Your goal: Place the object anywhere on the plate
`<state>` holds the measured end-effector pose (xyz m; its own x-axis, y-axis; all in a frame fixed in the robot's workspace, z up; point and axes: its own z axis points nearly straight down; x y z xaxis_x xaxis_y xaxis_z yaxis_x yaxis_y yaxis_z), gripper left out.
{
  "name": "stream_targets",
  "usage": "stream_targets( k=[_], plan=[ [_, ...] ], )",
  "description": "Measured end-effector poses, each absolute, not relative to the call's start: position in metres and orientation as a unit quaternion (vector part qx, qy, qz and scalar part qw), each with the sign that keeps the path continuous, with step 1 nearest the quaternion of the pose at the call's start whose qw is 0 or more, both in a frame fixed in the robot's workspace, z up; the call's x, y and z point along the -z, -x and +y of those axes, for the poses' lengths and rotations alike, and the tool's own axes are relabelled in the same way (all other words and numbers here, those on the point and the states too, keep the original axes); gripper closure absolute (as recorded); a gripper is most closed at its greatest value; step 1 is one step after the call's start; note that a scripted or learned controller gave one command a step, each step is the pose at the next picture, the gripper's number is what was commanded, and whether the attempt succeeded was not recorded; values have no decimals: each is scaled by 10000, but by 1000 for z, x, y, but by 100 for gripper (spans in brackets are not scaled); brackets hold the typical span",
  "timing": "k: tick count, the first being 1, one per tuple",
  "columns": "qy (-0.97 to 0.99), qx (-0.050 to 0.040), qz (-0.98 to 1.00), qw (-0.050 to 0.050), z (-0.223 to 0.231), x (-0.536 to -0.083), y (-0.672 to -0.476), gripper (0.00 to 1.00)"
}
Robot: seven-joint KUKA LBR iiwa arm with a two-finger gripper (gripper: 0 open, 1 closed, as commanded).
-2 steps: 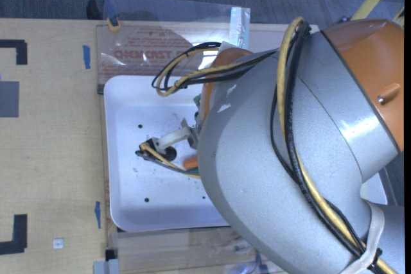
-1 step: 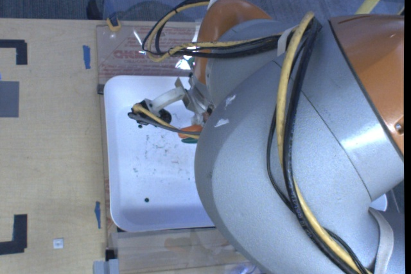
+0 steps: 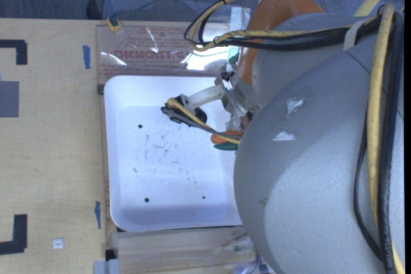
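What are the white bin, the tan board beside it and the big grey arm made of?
White bin: likely moulded plastic, smooth and slightly glossy, with rounded corners and dark scuffs on its floor. Tan board: plywood or wood-look laminate, matte, faint grain; can't tell which. Grey arm: smooth shell, painted metal or plastic, with small bright glints.

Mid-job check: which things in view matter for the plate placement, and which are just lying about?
Job: arm; white bin; orange piece and green piece at the arm's edge, mostly hidden, possibly object or plate.
Lying about: blue tape bits; clear printed sheet; small white square.
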<state>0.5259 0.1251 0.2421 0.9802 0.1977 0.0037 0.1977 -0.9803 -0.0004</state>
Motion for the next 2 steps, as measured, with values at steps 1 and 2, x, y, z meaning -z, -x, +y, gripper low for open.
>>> stream_targets(
  k=[1, 2],
  plan=[
    [9950, -3, -998, -2, 125, -240, -525, 0],
    [9947, 23, -1026, 13, 168, -327, -483, 0]
  ],
)
